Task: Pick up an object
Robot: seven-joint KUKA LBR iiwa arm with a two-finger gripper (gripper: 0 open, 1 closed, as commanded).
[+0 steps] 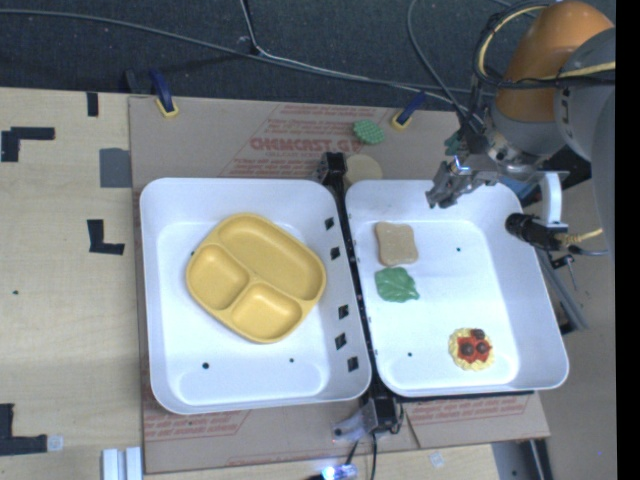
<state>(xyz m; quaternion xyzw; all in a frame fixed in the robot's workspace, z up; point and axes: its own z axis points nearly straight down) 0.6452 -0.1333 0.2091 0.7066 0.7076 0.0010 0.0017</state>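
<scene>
The right bin (520, 298) holds three small items. A tan bread slice (396, 243) lies near its upper left. Just below it is a green leaf-shaped piece (397, 285). A yellow round piece with red and dark toppings (472, 349) rests near the lower right. My gripper (446, 190) hangs above the bin's far rim, up and to the right of the bread slice, and nothing shows between its fingers. A yellow divided plate (256, 276) sits in the left bin (170, 268).
A green toy piece (368, 130) and a pale round piece (366, 166) lie on the cardboard behind the bins. Black clips line the divider between the bins (347, 268). Cables run overhead toward the arm (545, 63).
</scene>
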